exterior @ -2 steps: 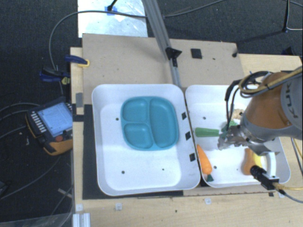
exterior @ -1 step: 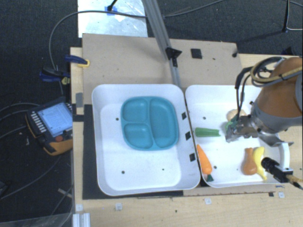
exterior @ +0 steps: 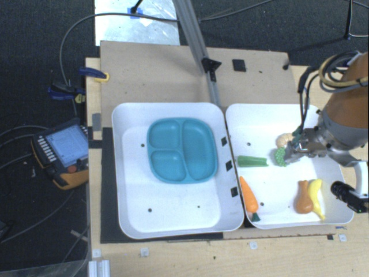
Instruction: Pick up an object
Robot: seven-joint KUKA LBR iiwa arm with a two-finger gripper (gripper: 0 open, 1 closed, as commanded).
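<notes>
The gripper [exterior: 290, 152] hangs over the right bin [exterior: 271, 212], jaws hidden so I cannot tell their state, beside a green knobbly toy [exterior: 280, 156], probably light and best pinched across its middle

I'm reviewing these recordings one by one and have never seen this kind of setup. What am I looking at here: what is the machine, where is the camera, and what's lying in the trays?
One camera looks down at a slant on a bench with two shallow white bins. The left bin holds a blue divided plate. The right bin holds toy food: a carrot, a green pepper-like piece, a yellow banana beside an orange-brown piece, and a green bunch with something beige next to it. The grey and orange machine at the right is a robot arm. Its gripper is down by the green bunch; whether it grips anything is unclear.
</notes>
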